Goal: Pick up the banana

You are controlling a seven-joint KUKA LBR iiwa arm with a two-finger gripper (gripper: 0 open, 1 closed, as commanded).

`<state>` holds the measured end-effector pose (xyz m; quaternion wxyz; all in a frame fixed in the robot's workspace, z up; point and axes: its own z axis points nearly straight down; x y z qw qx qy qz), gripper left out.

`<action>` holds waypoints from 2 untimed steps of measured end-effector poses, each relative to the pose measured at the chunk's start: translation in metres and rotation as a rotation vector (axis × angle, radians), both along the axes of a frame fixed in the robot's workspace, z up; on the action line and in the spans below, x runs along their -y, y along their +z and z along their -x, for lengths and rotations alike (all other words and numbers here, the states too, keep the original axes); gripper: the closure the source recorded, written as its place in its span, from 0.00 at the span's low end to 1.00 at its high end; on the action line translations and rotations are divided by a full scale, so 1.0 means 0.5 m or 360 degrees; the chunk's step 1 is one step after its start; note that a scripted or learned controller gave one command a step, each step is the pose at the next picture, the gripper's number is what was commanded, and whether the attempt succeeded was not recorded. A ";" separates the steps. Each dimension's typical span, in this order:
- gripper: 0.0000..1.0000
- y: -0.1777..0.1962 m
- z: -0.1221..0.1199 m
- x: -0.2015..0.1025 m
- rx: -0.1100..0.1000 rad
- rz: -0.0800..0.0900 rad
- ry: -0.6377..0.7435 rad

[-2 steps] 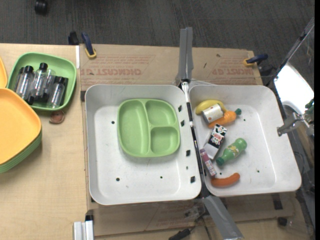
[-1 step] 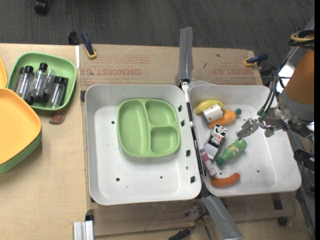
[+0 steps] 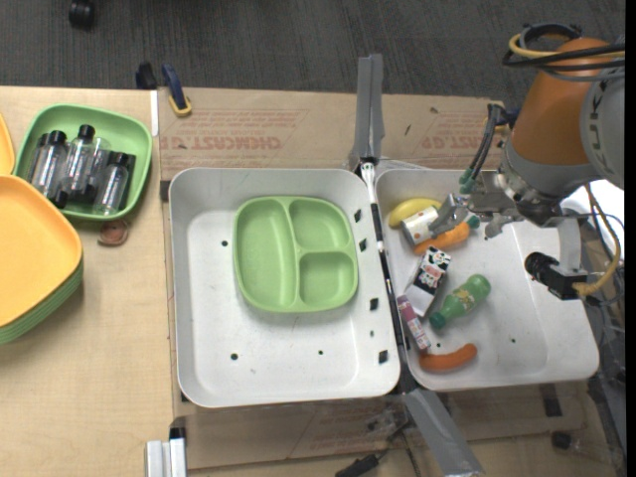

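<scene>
So the banana (image 3: 411, 210) sits in the right bin (image 3: 527, 346), up near that bin's back-left corner, close to the divider where the two bins meet and just short of the back wall. Not much room around it: a small white-and-orange cylinder thing (image 3: 421, 229) is touching or nearly touching its front edge, and an orange carrot-looking piece (image 3: 452, 235) lies right beside that. The gripper (image 3: 455, 210) hangs low over the bin just to the right of the banana, near its right tip, with the grey arm and its orange band (image 3: 556, 117) coming in from the right. Honestly the gripper is a dark tangle at this angle, so I can't tell how far apart it is spread, and I see nothing clearly caught in it. Further toward the front of that bin there's a little black-and-white carton (image 3: 430, 269), a green bottle (image 3: 460, 301) lying tilted, a pinkish stick-shaped packet (image 3: 413, 323) along the left wall, and another orange piece (image 3: 448, 358) near the front edge. The right half of that bin's floor is bare white, so the open space is all on that side. The left bin (image 3: 199, 346) holds a green divided plate (image 3: 296, 253) roughly in the middle, with plain floor all round it. Off on the bench to the left are a green tray of small bottles (image 3: 84, 162) and a stack of orange plates (image 3: 35, 256) at the edge.
</scene>
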<state>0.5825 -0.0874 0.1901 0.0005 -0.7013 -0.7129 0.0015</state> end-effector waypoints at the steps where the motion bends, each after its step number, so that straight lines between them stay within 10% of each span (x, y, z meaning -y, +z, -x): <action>1: 0.00 -0.112 -0.091 0.034 0.0004 -0.0001 0.0464; 2: 0.00 -0.195 -0.058 0.053 0.0008 -0.0001 0.0953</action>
